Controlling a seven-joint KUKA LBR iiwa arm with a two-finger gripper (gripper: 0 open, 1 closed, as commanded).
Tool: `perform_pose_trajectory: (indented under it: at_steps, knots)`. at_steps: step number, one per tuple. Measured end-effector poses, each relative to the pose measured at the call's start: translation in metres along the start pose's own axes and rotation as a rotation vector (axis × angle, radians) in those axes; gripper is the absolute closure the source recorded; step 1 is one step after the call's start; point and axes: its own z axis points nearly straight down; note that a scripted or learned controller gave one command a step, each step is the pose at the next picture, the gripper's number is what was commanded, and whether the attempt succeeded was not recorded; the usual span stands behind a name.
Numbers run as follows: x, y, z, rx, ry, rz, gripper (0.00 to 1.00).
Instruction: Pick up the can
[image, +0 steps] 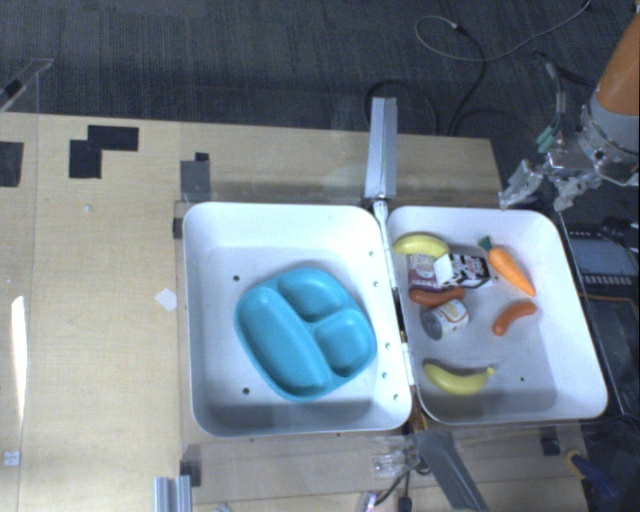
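Note:
The can (446, 315) is small, with a grey lid and a white and orange label. It lies on its side near the middle of the right bin (570, 375). My gripper (543, 189) hangs over the bench just beyond that bin's back right corner, well away from the can. Its fingers (519, 187) are spread open with nothing between them. The orange band of the arm (616, 92) shows at the top right.
Around the can lie a red sausage (432, 296), a red, white and black packet (452, 268), two bananas (420, 243) (457, 377), a carrot (510, 269) and another sausage (514, 316). A blue divided plate (305, 332) lies in the left bin (215, 300).

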Motion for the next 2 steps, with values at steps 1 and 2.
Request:
perform_pose_trajectory:
  at_steps: [1, 2]
  knots:
    - [-0.006, -0.015, 0.18, -0.003, -0.001, 0.046, 0.0]
    - [-0.005, -0.012, 0.167, -0.01, -0.001, 0.042, 1.0]
